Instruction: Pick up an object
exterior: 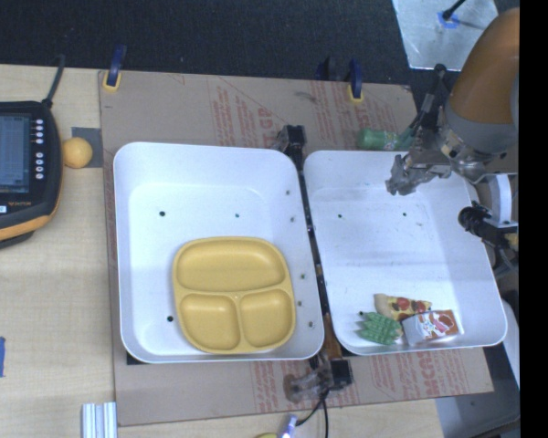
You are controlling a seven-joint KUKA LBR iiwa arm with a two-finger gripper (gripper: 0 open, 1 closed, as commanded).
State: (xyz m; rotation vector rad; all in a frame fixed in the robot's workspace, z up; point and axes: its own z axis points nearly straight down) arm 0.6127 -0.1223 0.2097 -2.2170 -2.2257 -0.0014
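You have a big table (46,336) with two white bins side by side; the left bin (146,176) holds a yellow tray (233,292) with three parts, and the right bin (393,254) holds the small things you can pick.

The grey arm (479,80) with its orange band comes in from the right; its claw (404,182) hangs over the far end of the right bin, near the top rim; nothing sits between its tips, so it holds nothing; it is too small and dark here to tell if it is wide or narrow.

The things to pick lie at the near end of the right bin, well apart from the claw; there is a pizza slice toy (402,306), a red and white packet (432,326) just below it, and a green toy (378,328) to their left; all three bunch close together by the near rim.

To do this step well, I think you should bring the claw down the bin toward that corner; pick one thing, not the whole pile; the green toy looks the easiest, since its left side is free; come straight down over its middle; watch the near rim, since the claw could bump it; close only when the toy sits between the tips; then lift slowly.
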